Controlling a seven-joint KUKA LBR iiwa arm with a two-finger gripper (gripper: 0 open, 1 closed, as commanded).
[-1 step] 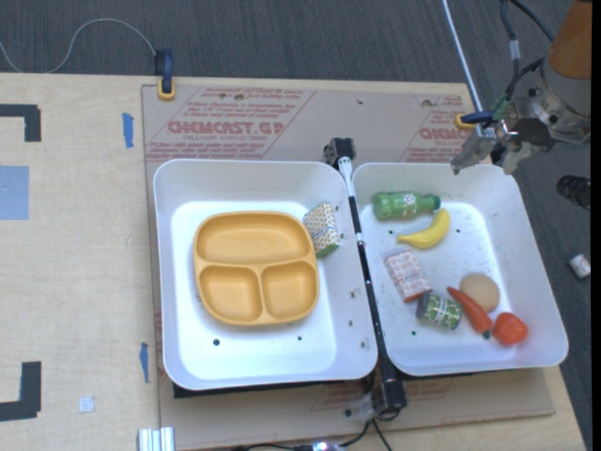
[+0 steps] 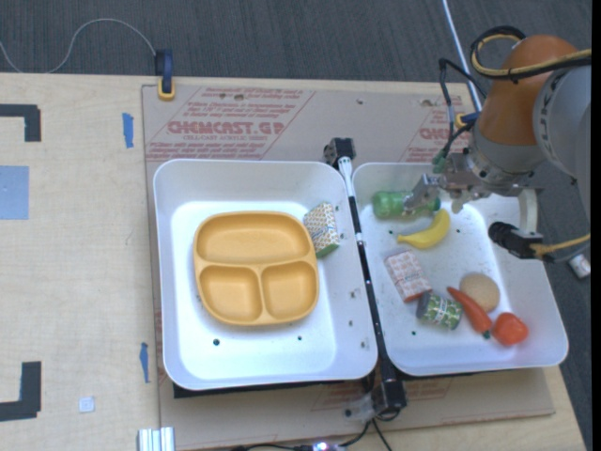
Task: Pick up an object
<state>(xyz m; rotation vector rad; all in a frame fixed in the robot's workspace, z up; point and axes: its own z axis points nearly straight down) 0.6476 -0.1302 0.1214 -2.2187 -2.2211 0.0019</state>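
Note:
My gripper (image 2: 427, 194) reaches into the back of the right bin (image 2: 545, 346), under the orange-banded wrist. It hangs right beside the neck end of a green bottle (image 2: 388, 203) lying on its side, and just above a yellow banana (image 2: 424, 232). Further forward in this bin lie a pink and white packet (image 2: 407, 276), a small green can (image 2: 439, 311), a tan round item (image 2: 481, 290), a red carrot-like piece (image 2: 470, 310) and an orange-red tomato-like piece (image 2: 510, 329). Whether the gripper touches the bottle cannot be made out.
The left bin (image 2: 178, 346) holds a yellow three-part plate (image 2: 255, 267) and a small patterned box (image 2: 323, 227) against its right wall. A black clamp (image 2: 339, 150) sits at the back between the bins. Cables hang off the arm at the right.

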